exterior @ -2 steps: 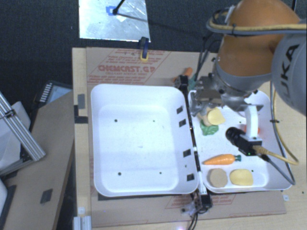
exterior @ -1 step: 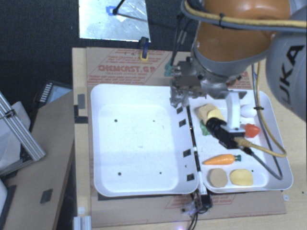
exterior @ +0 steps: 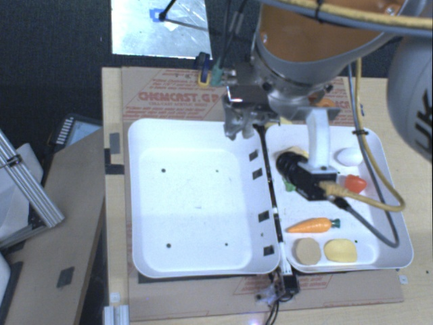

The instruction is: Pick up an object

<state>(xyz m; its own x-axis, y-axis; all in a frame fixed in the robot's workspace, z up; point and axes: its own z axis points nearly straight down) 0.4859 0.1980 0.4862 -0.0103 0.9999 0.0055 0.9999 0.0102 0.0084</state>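
right bin [exterior: 389, 175]: carrot [exterior: 311, 226], two cookies | arm [exterior: 318, 39] above

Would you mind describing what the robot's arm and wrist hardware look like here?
The arm is grey metal with a broad orange band. Yellowish cables run along it and loop down over the right bin. A white bracket and black module hang below the wrist.

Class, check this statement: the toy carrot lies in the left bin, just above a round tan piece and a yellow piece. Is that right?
Not quite. The camera view shows the carrot in the right bin, not the left; it does lie just above the round tan piece and yellow piece.
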